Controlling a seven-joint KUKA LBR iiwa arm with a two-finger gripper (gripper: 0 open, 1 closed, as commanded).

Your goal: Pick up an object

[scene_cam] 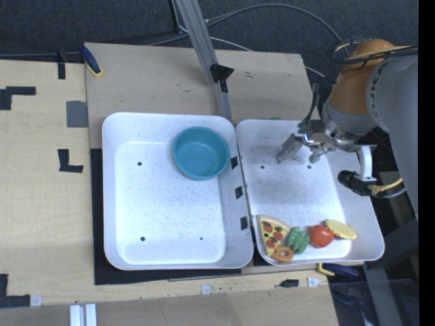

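My gripper (pixel 299 154) hangs over the upper part of the right bin (pixel 292 189), its two fingers spread apart and open with nothing between them. Along the near edge of that bin lie a pizza slice (pixel 272 233), a green vegetable (pixel 296 239), a red tomato (pixel 321 236) and a yellow piece (pixel 341 229). They are well below the gripper in the view. A blue bowl (pixel 200 153) sits in the upper right corner of the left bin (pixel 163 209).
A grey metal pole (pixel 204 46) slants down to the seam between the two bins. The arm's grey and orange body (pixel 367 94) fills the space at the right of the right bin. Cables run behind the bench.
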